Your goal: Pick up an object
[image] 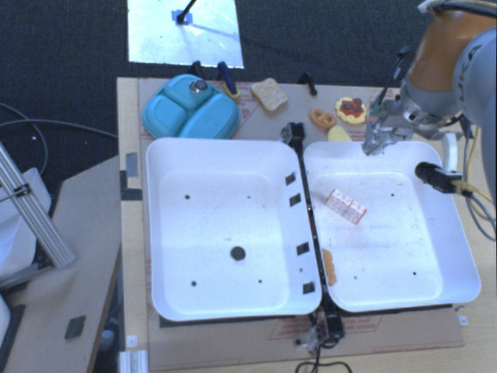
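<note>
Overhead, claw (376,144) hangs over right bin's (458,282) far rim.

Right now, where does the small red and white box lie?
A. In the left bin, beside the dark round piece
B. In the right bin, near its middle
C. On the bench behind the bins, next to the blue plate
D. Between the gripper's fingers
B: the red and white box rests on the floor of the right bin, apart from the gripper, which is near that bin's far rim.
</note>
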Controlling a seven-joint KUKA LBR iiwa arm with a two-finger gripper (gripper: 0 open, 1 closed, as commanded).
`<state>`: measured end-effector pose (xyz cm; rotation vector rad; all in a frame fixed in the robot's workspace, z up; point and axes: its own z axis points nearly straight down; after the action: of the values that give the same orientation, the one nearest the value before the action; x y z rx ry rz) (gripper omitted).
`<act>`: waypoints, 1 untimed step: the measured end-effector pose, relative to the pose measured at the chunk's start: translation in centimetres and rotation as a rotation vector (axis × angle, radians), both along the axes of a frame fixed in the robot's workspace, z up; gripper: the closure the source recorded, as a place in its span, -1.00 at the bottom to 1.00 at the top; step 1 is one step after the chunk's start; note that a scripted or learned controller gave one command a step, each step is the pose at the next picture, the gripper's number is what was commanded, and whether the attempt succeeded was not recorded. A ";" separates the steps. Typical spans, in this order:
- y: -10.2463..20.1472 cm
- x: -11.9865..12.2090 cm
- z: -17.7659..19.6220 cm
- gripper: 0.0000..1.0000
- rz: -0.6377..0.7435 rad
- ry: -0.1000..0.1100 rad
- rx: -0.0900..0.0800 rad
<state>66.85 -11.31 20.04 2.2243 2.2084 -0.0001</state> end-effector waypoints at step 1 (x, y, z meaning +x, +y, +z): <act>0.7 -13.0 -5.4 1.00 0.004 0.018 0.008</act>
<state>53.81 -10.60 14.62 2.2335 2.2257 -0.0114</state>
